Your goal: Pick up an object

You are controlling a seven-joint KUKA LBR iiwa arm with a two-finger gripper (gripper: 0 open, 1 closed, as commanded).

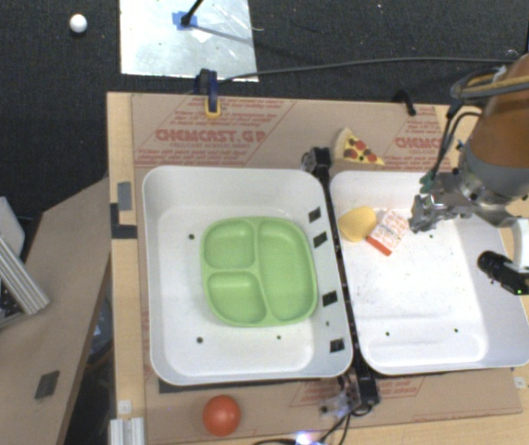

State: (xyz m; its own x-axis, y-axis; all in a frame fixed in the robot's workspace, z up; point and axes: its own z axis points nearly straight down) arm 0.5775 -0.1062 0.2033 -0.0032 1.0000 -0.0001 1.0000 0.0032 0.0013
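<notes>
In the right bin [449,341] lie a yellow rounded object [357,221] and a small red-and-white packet [387,232], both near the bin's upper left corner. My gripper [421,217] hangs just right of the packet, close to it, low over the bin floor. Nothing shows between its fingers. The left bin [176,341] holds a green divided plate [258,270].
A pizza-slice toy [358,148] lies on the cardboard behind the right bin. A red ball [220,414] sits on the cardboard in front of the left bin. A blue-and-yellow clamp [208,94] grips the board's far edge. Black clips line the seam between the bins.
</notes>
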